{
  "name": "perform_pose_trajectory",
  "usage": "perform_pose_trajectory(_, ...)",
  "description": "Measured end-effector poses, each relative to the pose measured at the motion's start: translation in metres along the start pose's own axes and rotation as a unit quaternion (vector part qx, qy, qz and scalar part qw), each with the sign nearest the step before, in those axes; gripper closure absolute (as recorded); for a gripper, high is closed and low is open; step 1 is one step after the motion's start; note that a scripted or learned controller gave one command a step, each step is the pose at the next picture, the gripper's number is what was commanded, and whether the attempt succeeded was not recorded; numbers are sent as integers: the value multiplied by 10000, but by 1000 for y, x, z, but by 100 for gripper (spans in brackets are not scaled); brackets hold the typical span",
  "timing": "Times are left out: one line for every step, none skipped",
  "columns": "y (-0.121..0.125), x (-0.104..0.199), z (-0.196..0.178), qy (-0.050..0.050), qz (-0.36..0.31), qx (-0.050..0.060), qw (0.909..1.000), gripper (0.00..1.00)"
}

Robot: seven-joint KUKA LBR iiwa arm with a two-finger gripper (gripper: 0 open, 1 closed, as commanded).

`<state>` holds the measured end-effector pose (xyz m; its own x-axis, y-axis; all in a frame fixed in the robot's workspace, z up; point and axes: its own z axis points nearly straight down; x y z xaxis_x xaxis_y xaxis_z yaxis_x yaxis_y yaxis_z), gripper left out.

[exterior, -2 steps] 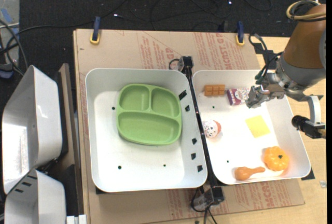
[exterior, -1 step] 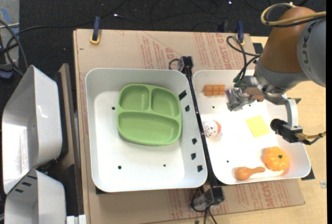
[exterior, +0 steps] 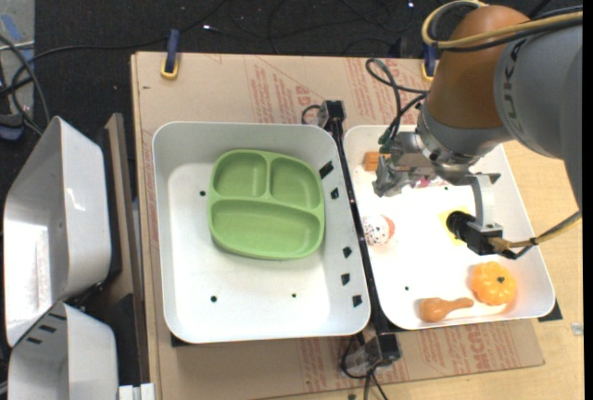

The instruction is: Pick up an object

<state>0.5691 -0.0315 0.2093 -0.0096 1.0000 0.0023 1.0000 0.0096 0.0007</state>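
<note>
I hang over the right bin (exterior: 422, 310), my fingers (exterior: 394, 174) unreadable; the egg-like ball (exterior: 377, 229) lies at six o'clock, the orange pumpkin (exterior: 491, 283) at four.

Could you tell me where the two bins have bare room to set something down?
Left bin: bare floor in front of the green divided plate and along its left wall. Right bin: crowded, with the gripper, a small white ball, orange pumpkin and orange gourd; a patch between them.
</note>
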Motion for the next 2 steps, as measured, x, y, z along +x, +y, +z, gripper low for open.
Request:
perform_pose_trajectory(-12, 55, -12, 1, 2, 6, 10000, 100)
perform_pose_trajectory(-12, 107, -24, -4, 5, -2, 10000, 100)
